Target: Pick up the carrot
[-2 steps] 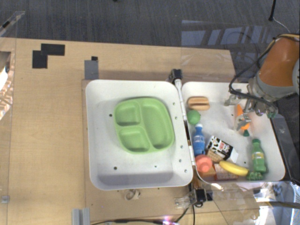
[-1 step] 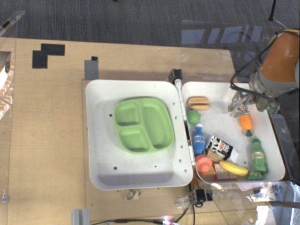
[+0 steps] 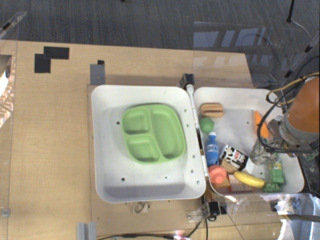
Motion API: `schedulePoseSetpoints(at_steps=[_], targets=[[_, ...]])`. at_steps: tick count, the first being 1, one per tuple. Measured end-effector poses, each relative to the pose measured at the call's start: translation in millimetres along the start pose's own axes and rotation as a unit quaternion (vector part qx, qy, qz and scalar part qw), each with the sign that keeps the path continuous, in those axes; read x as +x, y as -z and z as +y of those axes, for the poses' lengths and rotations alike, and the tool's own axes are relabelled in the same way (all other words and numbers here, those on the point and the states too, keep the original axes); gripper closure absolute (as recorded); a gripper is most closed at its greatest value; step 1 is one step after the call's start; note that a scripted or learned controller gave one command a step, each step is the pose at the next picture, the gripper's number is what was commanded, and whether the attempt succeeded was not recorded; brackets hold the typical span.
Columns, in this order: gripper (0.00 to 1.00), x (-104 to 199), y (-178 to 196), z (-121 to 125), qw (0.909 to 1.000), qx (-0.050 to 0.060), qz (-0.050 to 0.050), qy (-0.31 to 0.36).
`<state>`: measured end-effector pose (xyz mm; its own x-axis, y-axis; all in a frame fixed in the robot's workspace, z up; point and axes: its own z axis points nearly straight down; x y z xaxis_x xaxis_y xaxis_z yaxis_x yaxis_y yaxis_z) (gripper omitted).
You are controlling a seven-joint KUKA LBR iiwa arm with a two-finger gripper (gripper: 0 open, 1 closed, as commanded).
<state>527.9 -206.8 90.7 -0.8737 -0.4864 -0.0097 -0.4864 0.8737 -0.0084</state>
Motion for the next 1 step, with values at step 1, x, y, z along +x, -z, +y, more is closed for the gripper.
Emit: schedulePoseSetpoints(at_steps=[1], targets=[[0.00,-1.6,-0.8,0.1,1.0000,0.001,-0.002,0.001]])
